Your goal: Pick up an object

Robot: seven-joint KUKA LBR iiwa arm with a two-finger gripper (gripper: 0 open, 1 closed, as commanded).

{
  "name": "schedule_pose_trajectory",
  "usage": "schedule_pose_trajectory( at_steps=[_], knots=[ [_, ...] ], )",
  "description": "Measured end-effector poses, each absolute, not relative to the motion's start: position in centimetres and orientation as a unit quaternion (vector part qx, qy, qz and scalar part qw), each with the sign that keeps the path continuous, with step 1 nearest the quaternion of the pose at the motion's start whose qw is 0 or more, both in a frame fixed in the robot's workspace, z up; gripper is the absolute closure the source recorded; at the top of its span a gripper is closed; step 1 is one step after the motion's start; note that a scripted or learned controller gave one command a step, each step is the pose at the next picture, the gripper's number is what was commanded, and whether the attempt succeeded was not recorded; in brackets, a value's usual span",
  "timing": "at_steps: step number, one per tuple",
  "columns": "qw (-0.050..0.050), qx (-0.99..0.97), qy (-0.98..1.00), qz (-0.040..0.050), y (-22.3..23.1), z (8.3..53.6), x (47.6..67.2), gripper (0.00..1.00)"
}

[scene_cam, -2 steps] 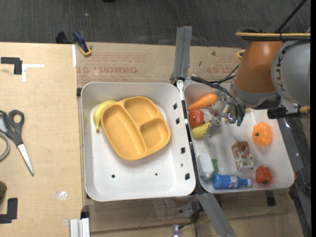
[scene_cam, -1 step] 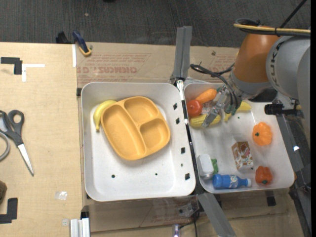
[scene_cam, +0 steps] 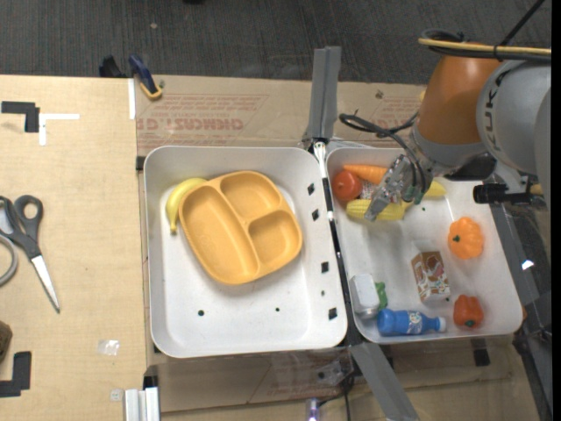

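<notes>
My gripper hangs low over the back of the right bin, right above a yellow corn cob. Whether anything sits between its fingers is unclear. Beside the corn lie a red tomato and an orange carrot. Further right rests a small orange pumpkin. A brown juice carton, a red-orange pepper, a blue bottle and a white-and-green bottle lie toward the front.
The left bin holds a yellow divided plate with a banana tucked at its left edge. Scissors lie on the wooden bench at far left. A grey divider bar runs between the bins.
</notes>
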State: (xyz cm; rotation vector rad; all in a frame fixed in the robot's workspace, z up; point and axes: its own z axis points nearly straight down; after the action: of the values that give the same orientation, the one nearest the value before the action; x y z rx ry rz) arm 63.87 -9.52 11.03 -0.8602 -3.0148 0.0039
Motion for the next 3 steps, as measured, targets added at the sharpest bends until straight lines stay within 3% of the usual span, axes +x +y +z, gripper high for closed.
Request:
schedule_pose_trajectory(
  at_steps=[1, 2, 3],
  knots=[
    [-0.002, -0.286, -0.958, -0.0002, -3.1, 19.3, 61.9, 1.0],
    [-0.001, -0.331, -0.944, 0.0003, 2.9, 23.4, 61.5, 1.0],
    [-0.001, -0.371, -0.929, 0.0006, -5.8, 36.3, 63.5, 1.0]
  ],
)
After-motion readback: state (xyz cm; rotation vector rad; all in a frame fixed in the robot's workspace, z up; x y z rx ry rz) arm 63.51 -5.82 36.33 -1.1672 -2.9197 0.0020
